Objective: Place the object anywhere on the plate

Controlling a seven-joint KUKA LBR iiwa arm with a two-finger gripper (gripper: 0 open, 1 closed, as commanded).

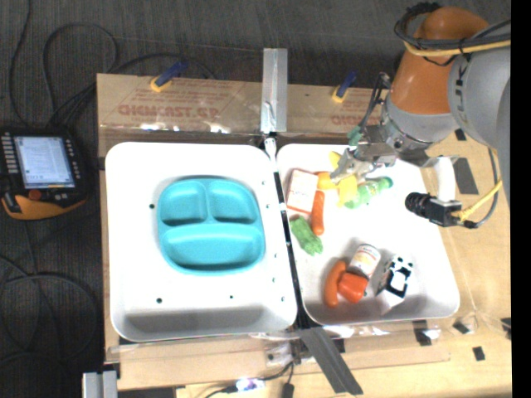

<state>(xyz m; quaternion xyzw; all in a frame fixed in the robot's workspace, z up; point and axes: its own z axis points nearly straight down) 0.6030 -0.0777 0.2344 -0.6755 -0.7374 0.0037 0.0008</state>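
From the camera above, the worktop (pixel 124 98) carries two shallow white bins side by side. The left bin (pixel 133 305) holds a blue plate (pixel 211 224) with three compartments, lying near its middle, with nothing on it yet. The right bin (pixel 431 280) holds the loose pieces: a white-and-orange carton (pixel 302 188) and a carrot (pixel 318 211) near its back-left corner, a green vegetable (pixel 306 235) just in front of them, and a jar (pixel 363 262) with orange items (pixel 344 287) and a black-and-white piece (pixel 399 277) toward its front edge.

The pincer (pixel 355 166) hangs low over the back edge of the right bin, among a yellow piece (pixel 348 189) and a green bottle (pixel 375 186). Whether it is apart or together I cannot tell, and nothing is plainly clamped. It sits there, I judge, because the object for the plate is picked from this cluster, well apart from the plate.
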